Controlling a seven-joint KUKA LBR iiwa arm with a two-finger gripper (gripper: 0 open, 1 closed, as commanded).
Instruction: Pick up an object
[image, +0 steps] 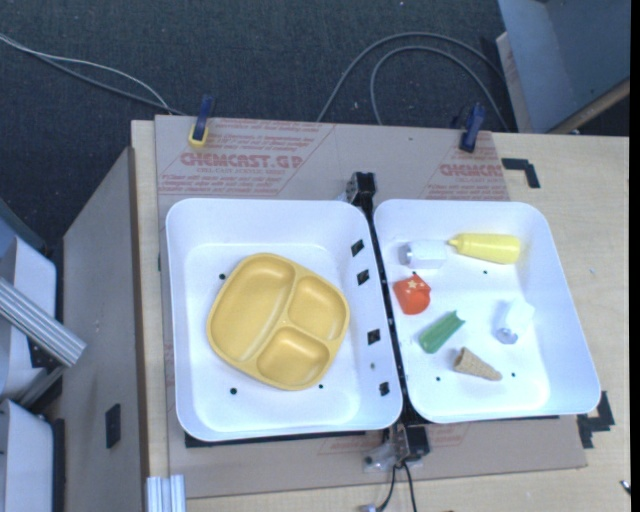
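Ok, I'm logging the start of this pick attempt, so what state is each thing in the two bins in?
Yellow divided plate: flat in the left bin, right side up.
Yellow bottle: on its side in the right bin.
Red object: resting by the divider.
Green object: lying flat.
Cone: tipped on its side.
Small white piece: lying loose.

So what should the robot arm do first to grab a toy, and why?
Probably reach in over the right bin and come down on the yellow bottle. That bin holds the small toys, and the bottle lies near the far wall with bare floor on its near side. The yellow tray in the left bin looks too wide to pinch.
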